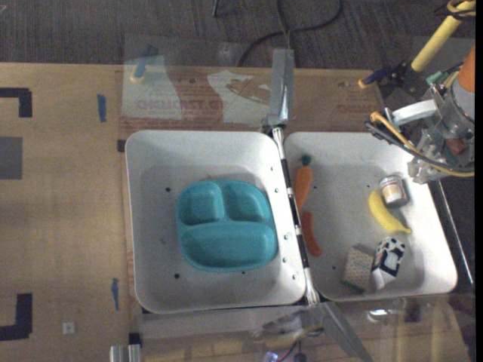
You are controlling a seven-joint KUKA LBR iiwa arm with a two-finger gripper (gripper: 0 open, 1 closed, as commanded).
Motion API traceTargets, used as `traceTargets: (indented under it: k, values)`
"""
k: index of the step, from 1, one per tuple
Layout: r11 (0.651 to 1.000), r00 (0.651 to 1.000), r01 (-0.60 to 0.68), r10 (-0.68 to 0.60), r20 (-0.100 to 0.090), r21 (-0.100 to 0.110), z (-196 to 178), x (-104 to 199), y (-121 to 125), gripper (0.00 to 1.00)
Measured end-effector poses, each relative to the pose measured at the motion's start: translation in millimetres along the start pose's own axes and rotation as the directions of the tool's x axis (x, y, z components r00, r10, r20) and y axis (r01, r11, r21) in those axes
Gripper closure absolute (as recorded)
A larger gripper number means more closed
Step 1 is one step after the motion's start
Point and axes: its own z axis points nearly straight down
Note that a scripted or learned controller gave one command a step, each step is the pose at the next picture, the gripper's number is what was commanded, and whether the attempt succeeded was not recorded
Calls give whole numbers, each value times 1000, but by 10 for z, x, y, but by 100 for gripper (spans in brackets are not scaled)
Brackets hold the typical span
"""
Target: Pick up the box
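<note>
Box (390,256) sits in the right bin (332,157), near its front right corner: black-and-white print, lying tilted, touching a speckled sponge (357,268) on its left. Nothing is gripping it.

Claw (425,170) hangs at the bin's right rim, up near the back, beside a small can (392,190). Cables and wrist block the tips, so I cannot tell whether it is spread or closed. It is well apart from the box, so I'd call the approach not yet made.

Clutter nearby: banana (386,213) between can and box, carrot (303,187) and a red pepper (310,234) along the divider. Left bin (151,157) carries a teal divided plate (226,225).

Likely snag: the sponge pressed against the box leaves one side with no finger room; the bin wall crowds the other. A grasp across the free sides looks safer.
</note>
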Motion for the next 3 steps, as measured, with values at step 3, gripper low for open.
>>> traceTargets:
  k: [3]
  values:
    - [992,992,124,-124,-1,-2,-1434,144,911,100]
